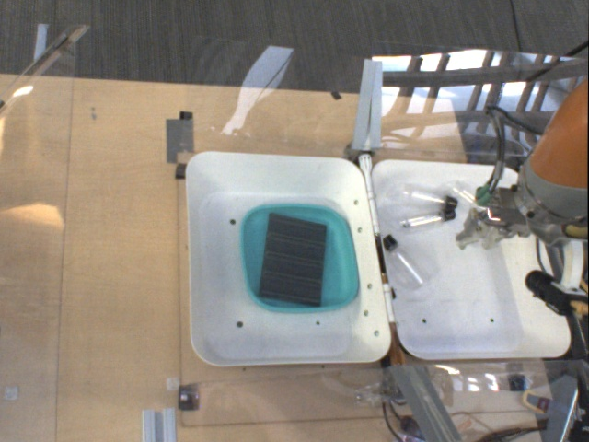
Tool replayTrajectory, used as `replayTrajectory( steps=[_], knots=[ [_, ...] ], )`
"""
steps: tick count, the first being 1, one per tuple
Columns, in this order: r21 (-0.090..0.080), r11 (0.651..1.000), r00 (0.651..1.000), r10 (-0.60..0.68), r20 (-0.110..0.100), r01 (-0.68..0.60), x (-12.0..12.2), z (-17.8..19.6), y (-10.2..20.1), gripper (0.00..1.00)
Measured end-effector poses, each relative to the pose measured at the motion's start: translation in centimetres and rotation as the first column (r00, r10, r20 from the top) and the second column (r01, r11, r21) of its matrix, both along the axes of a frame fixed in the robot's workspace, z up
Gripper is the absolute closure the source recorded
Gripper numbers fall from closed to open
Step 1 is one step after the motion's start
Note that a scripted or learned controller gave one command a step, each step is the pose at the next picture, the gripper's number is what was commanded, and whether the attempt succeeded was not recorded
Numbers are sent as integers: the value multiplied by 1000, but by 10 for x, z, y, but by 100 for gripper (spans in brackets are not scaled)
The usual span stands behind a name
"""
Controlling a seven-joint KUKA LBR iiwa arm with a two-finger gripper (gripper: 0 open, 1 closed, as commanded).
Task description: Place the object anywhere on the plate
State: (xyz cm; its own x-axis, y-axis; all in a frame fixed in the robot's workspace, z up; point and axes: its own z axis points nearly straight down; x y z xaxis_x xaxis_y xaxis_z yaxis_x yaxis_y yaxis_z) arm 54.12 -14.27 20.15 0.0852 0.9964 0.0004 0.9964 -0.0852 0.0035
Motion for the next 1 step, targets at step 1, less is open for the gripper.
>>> replayTrajectory(
  steps=[1],
  knots=[
    [0,994,994,109,-3,-109,-53,17,75,100]
  ],
)
